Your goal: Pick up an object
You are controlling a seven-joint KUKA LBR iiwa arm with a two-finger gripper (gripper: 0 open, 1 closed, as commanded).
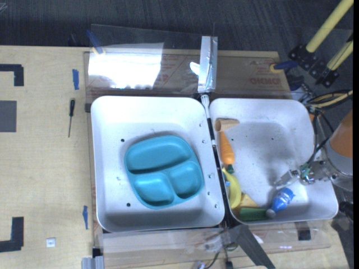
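Approach step: end effector low in right white bin, finger state unclear, just above small blue-and-white bottle. Next: descend, centre, close.

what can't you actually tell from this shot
- Gripper, camera view: too small and blurred against the right bin to judge.
- Arm: cut off by the right edge.
- Green item and banana: packed along the bin wall, ends hidden.
- Blue bottle: label unreadable.
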